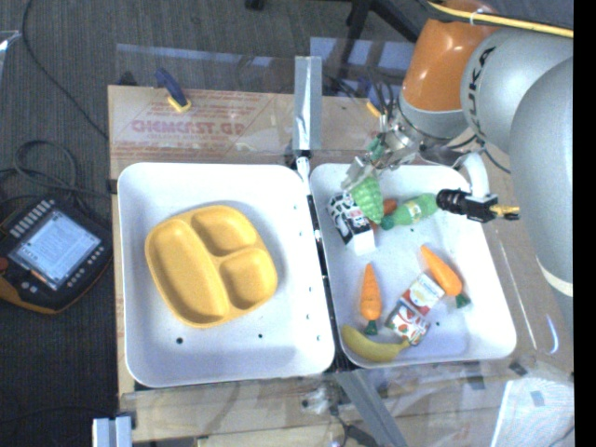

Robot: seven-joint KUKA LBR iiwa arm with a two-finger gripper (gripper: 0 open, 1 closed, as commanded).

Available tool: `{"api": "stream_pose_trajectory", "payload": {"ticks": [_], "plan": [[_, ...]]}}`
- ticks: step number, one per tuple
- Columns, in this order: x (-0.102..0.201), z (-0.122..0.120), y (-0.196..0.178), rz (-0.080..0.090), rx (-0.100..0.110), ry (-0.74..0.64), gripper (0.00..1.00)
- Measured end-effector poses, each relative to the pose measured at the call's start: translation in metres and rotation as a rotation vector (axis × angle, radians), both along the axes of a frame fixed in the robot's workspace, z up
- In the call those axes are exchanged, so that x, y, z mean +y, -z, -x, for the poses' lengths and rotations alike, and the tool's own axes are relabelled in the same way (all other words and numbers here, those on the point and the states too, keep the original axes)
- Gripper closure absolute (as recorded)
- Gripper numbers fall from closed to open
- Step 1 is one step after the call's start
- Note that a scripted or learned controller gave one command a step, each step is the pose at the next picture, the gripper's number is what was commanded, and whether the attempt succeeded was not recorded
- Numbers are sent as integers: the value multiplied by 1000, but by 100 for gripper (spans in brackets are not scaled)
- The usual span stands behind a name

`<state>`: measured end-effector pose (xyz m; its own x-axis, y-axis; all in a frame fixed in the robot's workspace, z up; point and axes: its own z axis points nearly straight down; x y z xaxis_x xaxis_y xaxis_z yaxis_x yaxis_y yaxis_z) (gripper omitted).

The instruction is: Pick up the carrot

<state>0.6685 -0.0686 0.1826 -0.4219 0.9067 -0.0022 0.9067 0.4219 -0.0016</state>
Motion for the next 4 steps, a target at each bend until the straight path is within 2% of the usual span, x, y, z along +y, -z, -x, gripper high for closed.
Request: {"api": "stream_pose_trajectory", "payload": {"ticks": [1,2,3,4], "plan": [[-31,-8,59,0,-32,50,100],[-99,5,91,2,-2,21,100],[-75,0,41,1,-1,-98,100],[-39,0,26,0,0,-238,100]]}}
